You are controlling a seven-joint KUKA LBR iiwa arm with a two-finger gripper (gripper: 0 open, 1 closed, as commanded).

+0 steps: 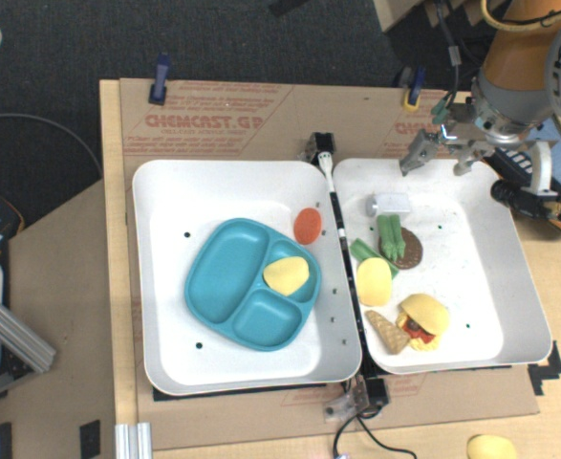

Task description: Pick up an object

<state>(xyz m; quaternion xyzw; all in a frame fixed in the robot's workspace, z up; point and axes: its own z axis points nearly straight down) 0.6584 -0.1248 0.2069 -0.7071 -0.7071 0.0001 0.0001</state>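
Note:
My gripper (440, 159) hangs over the far edge of the right bin (495, 256), its two fingers spread apart with nothing between them. Below it in that bin lie a small white block (391, 203), a green toy vegetable (389, 235) on a brown round piece (410, 251), a yellow lemon-like piece (374, 281), a toy burger (423, 320) and a tan wedge (388, 331). The left bin (165, 218) holds a teal divided plate (247, 283) with a yellow piece (286, 274) in one compartment, and a small orange-red piece (308, 225) beside the plate.
The bins sit side by side on a cardboard sheet (223, 113) held by blue clamps (159, 76). A black bracket (322, 146) stands at the seam between the bins. Cables and dark fittings (528, 194) crowd the right side. A yellow object (490, 446) lies at the bottom right.

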